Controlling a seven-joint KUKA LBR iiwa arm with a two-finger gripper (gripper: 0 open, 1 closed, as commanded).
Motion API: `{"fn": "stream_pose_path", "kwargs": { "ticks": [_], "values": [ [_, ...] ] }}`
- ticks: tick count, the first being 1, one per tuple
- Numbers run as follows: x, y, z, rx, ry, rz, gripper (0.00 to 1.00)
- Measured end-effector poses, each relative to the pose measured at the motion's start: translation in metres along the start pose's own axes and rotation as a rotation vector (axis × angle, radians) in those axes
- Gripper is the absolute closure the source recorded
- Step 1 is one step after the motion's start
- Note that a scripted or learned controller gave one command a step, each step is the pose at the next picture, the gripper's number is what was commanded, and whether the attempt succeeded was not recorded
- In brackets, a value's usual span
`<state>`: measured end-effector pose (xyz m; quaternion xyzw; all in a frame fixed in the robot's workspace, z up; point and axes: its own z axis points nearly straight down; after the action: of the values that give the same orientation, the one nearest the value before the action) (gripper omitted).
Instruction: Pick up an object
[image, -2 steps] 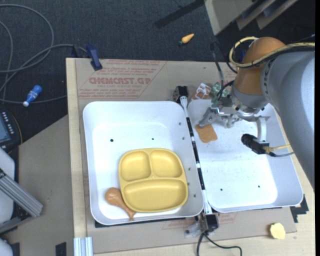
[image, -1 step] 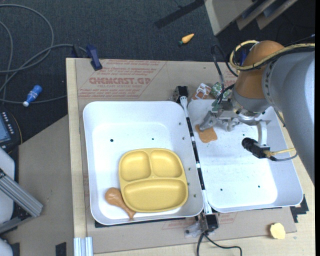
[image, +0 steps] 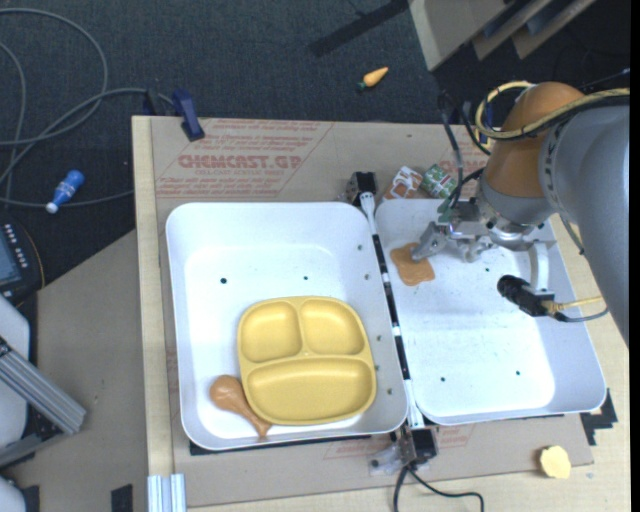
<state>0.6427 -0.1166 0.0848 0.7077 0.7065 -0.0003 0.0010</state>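
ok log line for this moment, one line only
arm: over right bin far end | gripper: low beside orange flat piece | grasp: not confirmed | left bin: yellow divided tray, orange drumstick toy

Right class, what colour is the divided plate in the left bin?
Yellow: the divided plate, seen in the camera view.

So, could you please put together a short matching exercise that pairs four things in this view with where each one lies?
Things:
1. yellow divided plate
2. tan flat piece
3. orange drumstick toy
4. small yellow piece

Places:
A. on the bench, outside the right bin's near corner
B. in the left bin, tucked at the plate's near-left edge
C. in the right bin, near its far-left corner, beside the gripper
D. in the near half of the left bin

Pairs: 1-D, 2-C, 3-B, 4-A
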Motion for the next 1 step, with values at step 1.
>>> {"fn": "stream_pose_path", "kwargs": {
  "ticks": [1],
  "values": [
    [0.0262, 0.0173, -0.0004, -0.002, 0.001, -0.005, 0.00]
  ]
}}
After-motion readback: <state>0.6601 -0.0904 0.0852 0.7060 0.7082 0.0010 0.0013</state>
